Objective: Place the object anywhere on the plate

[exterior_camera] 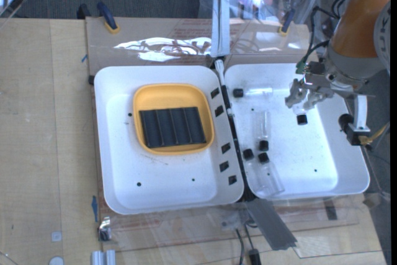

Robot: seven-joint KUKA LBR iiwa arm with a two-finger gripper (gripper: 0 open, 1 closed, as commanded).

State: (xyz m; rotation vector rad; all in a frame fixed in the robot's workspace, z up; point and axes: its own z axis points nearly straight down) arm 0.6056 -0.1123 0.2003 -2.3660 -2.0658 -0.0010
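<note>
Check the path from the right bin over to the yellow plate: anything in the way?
Only the raised rims where the two bins meet. The yellow plate already holds a ridged black object; its rim stays bare. The gripper hovers over the right bin.

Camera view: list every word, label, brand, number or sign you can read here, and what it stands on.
No text can be read in this view.
Reddish print on the cardboard behind the bins: washed out by glare, unreadable.
The yellow plate, dark ridged object and gripper: no visible markings.
</note>
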